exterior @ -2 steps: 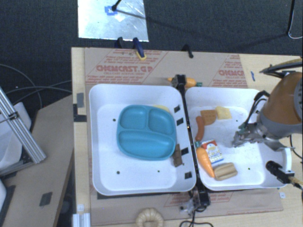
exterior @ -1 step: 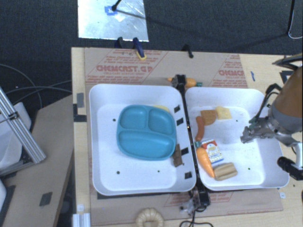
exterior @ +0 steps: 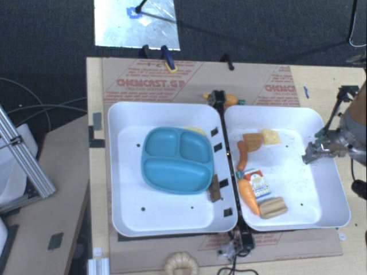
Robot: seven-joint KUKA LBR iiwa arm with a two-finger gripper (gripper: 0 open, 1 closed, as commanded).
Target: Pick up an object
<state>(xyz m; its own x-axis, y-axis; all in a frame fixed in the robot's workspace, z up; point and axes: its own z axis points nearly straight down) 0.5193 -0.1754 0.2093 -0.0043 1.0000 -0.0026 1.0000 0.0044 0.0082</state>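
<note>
The right bin (exterior: 321,211) holds several toy foods along its left side. They are a brown toast slice (exterior: 251,141), a yellow cracker (exterior: 270,136), an orange-red sausage (exterior: 242,155), a small carton (exterior: 258,183), a carrot (exterior: 248,196) and a tan bread roll (exterior: 272,207). My gripper (exterior: 313,152) hangs over the right side of this bin, well to the right of the foods, and nothing shows in it. In the left bin (exterior: 129,211) lies a blue divided plate (exterior: 176,159), with a small brown piece (exterior: 215,189) beside its right edge.
A yellow bit (exterior: 196,130) peeks out behind the plate. Black clips (exterior: 229,171) line the seam between the bins, and a yellow object (exterior: 229,100) sits at its far end. A pale ring (exterior: 180,263) lies on the bench in front. Metal framing (exterior: 23,159) stands at the left.
</note>
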